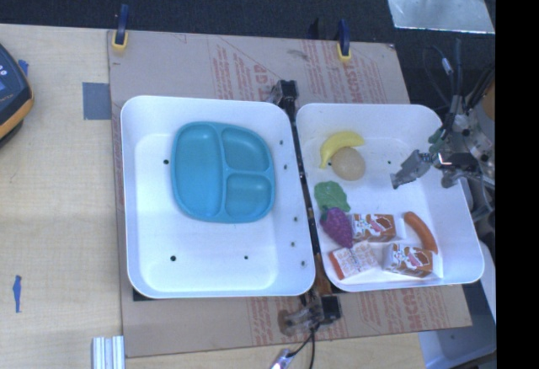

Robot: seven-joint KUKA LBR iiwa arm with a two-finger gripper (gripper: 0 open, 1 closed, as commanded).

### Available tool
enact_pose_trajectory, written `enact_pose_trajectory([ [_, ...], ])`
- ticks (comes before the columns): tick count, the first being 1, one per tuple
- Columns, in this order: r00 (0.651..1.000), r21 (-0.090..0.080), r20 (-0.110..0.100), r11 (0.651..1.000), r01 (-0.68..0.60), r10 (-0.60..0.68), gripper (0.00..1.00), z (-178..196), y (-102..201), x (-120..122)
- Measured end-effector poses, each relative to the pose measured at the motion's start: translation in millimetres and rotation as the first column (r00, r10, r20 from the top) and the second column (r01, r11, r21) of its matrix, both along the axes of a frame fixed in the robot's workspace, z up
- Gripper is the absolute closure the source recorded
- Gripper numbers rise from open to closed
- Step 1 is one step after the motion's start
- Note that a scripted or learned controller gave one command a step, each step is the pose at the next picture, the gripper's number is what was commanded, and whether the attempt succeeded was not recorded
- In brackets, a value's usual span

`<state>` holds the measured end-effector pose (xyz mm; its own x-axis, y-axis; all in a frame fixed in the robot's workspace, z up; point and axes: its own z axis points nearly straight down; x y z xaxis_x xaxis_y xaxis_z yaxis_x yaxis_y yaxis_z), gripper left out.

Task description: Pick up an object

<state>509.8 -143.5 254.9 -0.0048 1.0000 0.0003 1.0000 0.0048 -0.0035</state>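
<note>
Light wood bench (59, 216) fills left and centre of frame. Brown cardboard sheet (253, 64) w/ red print lies flat on it, clamped at top edge by two blue-yellow clips (121, 29). Two white bins sit side by side on the cardboard, touching: left bin (152, 266) mid-frame, right bin (379, 119) right of centre. Grey tape patch (96, 100) on bench, upper left. Dark device w/ orange rim (12, 89) at far left edge.

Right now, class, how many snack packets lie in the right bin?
3: one packet beside the purple grapes, one at the front edge, one below the sausage. None looks hidden.
</note>
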Motion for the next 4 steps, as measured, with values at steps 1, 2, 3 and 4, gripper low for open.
enact_pose_trajectory([
  [1, 1.000, -0.004, 0.018, 1.000, 0.001, -0.001, 0.00, -145.6, -59.4, -6.8],
  [2, 1.000, -0.007, 0.018, 1.000, -0.002, 0.002, 1.00, -134.1, -61.1, -6.1],
  [3, 1.000, 0.000, 0.001, 1.000, -0.001, 0.001, 1.00, -42.4, 15.6, -33.5],
  [4, 1.000, -0.001, 0.000, 1.000, -0.002, 0.002, 1.00, -56.6, 82.4, 15.6],
])
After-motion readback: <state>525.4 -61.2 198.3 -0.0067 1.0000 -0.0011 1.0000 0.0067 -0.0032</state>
